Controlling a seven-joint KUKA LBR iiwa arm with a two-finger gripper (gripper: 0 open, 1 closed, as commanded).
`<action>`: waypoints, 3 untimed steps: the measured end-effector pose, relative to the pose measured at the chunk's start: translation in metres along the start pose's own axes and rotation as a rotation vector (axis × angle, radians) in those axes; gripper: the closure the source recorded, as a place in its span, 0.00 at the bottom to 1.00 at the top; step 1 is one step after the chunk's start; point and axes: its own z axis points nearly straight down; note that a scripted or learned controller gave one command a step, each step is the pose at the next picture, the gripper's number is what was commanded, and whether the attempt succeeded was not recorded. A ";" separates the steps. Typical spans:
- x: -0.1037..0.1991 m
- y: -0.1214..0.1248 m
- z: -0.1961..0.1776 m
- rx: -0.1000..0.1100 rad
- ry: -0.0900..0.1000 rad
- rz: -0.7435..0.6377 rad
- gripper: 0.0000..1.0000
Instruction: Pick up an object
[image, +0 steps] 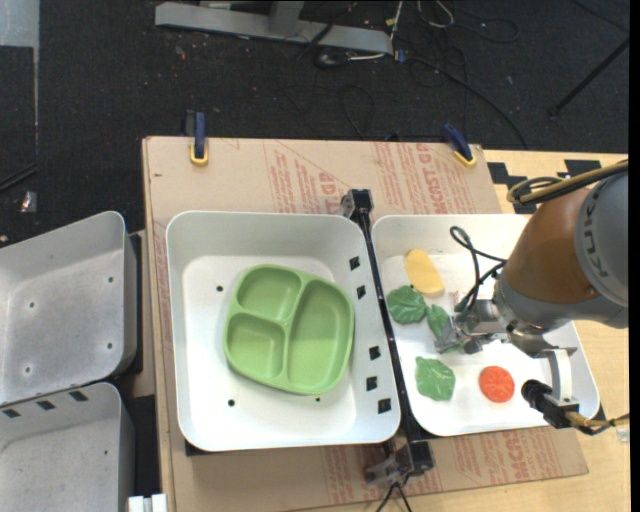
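The right bin holds a yellow oval piece near its back. Two green leaf-shaped pieces lie in the middle. A third green leaf sits toward the front, and a red round piece lies right of it. My gripper is low in this bin, right beside the small middle leaf and above the front leaf. The wrist hides the finger ends.
The left bin holds a green divided plate. A black divider runs between the bins. White trays sit off the bench at far left. Black cables loop over the right bin by the arm.
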 end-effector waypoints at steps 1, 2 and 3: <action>0.008 0.003 -0.045 -0.004 -0.001 -0.006 1.00; 0.003 0.001 -0.107 -0.007 -0.002 -0.006 1.00; 0.008 0.004 -0.151 -0.005 -0.001 -0.007 1.00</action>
